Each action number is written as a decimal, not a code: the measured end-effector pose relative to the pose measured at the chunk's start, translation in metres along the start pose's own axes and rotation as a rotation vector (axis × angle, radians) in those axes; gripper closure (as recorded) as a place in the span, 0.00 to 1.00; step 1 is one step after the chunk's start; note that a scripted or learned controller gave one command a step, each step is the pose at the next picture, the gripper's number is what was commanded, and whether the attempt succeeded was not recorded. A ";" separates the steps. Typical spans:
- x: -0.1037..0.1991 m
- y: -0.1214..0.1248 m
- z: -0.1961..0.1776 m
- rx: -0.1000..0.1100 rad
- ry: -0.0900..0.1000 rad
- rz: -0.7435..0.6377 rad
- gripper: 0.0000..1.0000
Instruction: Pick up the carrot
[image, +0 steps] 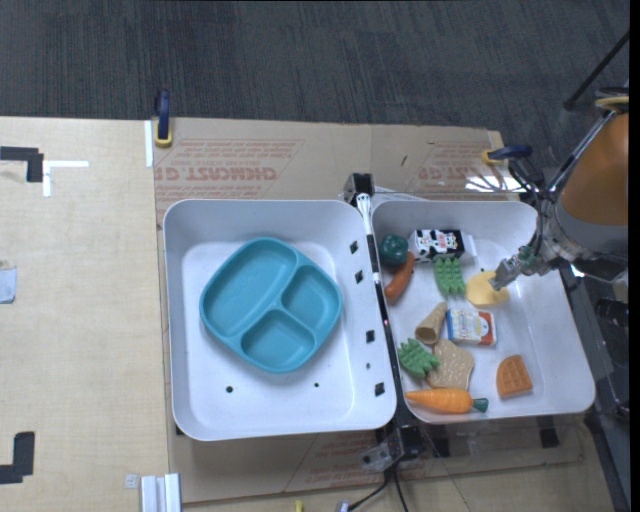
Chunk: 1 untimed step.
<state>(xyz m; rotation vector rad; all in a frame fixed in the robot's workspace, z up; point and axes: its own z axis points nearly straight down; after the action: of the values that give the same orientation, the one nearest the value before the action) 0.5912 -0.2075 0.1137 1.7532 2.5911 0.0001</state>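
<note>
Camera view
Carrot (440, 401): laid lengthwise at the near edge of the right bin (560, 340), green stem to the right.
Handling: judged light, stiff and smooth; best pinched across its thick middle.
Gripper (505, 270): seen over the yellow piece (484, 290), far from the carrot; finger state cannot be told.
Right bin: toy foods are scattered inside.
Left bin (190, 390): a blue divided plate (270, 303) is held.

Overhead slanted view of both bins (180, 330)

We count two white bins (190, 330), one blue plate (270, 303), one carrot (440, 401), one waffle (513, 377).
</note>
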 end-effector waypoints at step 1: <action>0.000 0.000 0.000 0.000 0.000 0.001 0.00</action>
<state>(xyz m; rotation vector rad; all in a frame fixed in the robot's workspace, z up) 0.5911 -0.2075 0.1136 1.7540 2.5909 -0.0001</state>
